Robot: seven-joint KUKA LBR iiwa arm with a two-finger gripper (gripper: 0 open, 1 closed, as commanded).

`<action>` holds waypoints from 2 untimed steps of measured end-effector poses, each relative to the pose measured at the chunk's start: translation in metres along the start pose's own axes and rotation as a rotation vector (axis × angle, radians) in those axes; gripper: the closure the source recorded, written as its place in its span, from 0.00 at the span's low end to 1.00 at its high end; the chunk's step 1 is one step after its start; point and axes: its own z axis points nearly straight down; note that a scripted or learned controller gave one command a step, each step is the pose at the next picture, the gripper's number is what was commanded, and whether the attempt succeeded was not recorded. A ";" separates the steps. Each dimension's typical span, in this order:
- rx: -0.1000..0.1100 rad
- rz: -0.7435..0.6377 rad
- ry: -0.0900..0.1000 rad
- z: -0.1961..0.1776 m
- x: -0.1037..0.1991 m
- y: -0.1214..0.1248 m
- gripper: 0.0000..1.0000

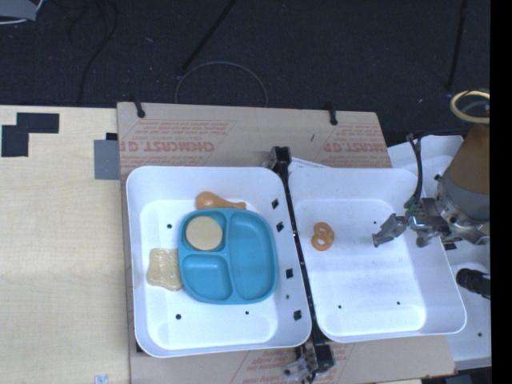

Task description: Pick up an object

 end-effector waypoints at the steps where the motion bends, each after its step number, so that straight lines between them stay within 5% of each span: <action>1: 0.000 0.001 0.000 0.048 -0.004 0.007 0.00; 2: -0.002 0.004 -0.001 0.036 -0.005 0.007 1.00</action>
